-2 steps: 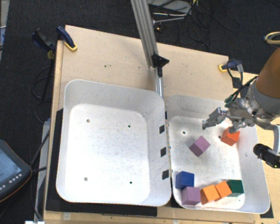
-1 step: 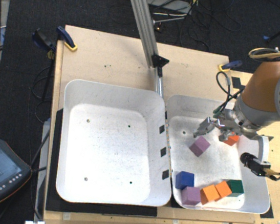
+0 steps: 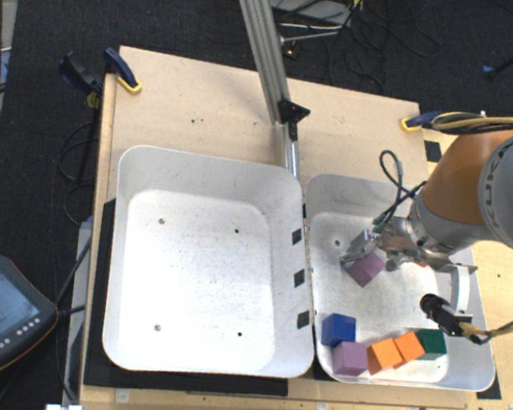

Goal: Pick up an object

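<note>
Left bin (image 3: 139, 230) on the table (image 3: 204, 107): bare white floor, nothing to grasp there. Right bin (image 3: 329, 195) carries all the objects. A purple block (image 3: 364, 268) sits tilted near the bin's middle, directly under the pincer (image 3: 370, 250); the fingertips reach down around its upper edge, touching or nearly so. Fingers appear closed about the block's top, so I read it as grasping the purple block (contact looks shallow, on a corner and not across flat faces).

Along the near wall, well apart from the pincer: blue cube (image 3: 339, 328), second purple cube (image 3: 350, 357), orange cube (image 3: 387, 352), green cube (image 3: 426, 344), the last three in a touching row.

Judgement on the step: the grasp is the step in hand. To do it well, the hold should sit lower on the block, with opposite flat faces between the fingers. A tilted block held at a corner may pivot out on lifting. Lift straight and slowly, away from the bin wall.
</note>
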You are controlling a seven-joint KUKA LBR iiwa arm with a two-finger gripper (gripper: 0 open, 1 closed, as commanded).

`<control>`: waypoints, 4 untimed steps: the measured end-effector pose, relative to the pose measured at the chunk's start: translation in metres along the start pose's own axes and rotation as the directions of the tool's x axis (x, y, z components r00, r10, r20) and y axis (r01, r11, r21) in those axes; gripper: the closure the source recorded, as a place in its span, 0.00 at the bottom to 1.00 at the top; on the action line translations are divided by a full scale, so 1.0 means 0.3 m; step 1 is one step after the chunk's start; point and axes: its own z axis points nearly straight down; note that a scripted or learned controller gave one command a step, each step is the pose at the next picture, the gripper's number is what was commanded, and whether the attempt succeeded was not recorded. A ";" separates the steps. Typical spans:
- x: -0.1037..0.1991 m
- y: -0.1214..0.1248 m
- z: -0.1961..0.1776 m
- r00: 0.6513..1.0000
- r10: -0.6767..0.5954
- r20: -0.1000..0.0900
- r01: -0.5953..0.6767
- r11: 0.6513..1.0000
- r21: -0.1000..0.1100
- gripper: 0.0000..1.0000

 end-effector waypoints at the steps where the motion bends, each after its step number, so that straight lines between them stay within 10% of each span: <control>1: -0.001 0.006 -0.046 1.000 0.000 0.001 0.000 1.000 -0.007 1.00; 3: -0.013 0.001 -0.371 1.000 -0.002 0.003 0.003 1.000 -0.012 1.00; 4: 0.190 -0.037 -0.364 1.000 -0.009 -0.002 0.009 1.000 -0.004 1.00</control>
